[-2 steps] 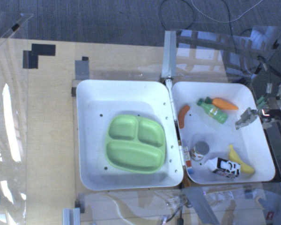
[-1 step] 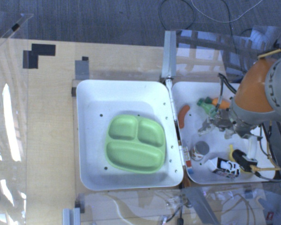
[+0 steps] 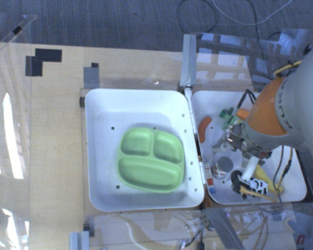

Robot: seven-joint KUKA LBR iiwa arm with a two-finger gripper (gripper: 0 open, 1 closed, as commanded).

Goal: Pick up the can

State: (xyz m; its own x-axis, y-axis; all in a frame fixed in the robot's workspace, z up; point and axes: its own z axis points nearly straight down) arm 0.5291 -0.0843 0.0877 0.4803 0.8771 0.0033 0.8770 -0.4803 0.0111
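The can [image 3: 223, 166] is a small silver cylinder with a grey top. It stands upright near the front left of the right bin [image 3: 198, 104]. My gripper [image 3: 228, 139] hangs low in that bin, just behind the can and slightly to its right. The wrist and its orange band block my view of the gripper's tips. Nothing shows between the gripper and the can.
A red-orange oblong item [image 3: 204, 127] lies by the right bin's left wall. A green object [image 3: 228, 117] sits behind the gripper. The left bin [image 3: 99, 139] holds a green divided plate [image 3: 150, 158]. The arm covers the right bin's right half.
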